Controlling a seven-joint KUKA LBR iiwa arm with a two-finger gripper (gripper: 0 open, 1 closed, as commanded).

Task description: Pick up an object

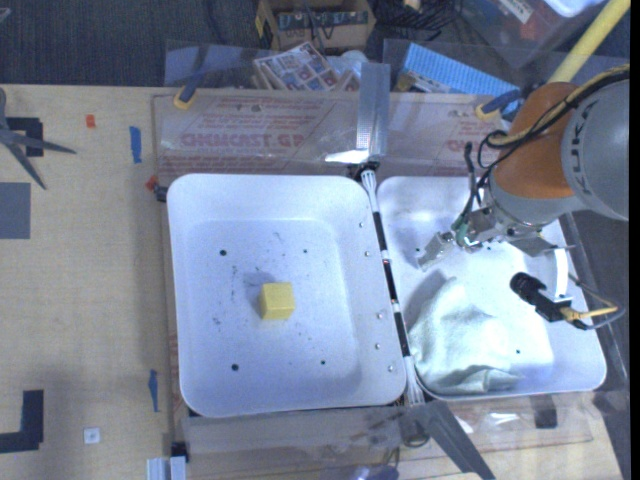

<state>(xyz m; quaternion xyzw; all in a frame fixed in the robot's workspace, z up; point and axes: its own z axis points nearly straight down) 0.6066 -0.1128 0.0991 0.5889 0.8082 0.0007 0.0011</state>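
Note:
A small yellow cube (277,301) lies near the middle of the left bin (200,218). A crumpled white cloth (465,338) fills the near part of the right bin (580,368). My gripper (440,248) hangs over the far left part of the right bin, just beyond the cloth's upper edge. It is small and seen at a slant. The grey arm with its orange band (535,173) reaches in from the right.
A metal divider (385,268) runs between the two bins. A clear panel (270,133) stands behind them. A black cable piece with a yellow tip (545,300) hangs over the right bin. Clutter and boxes lie beyond the bench.

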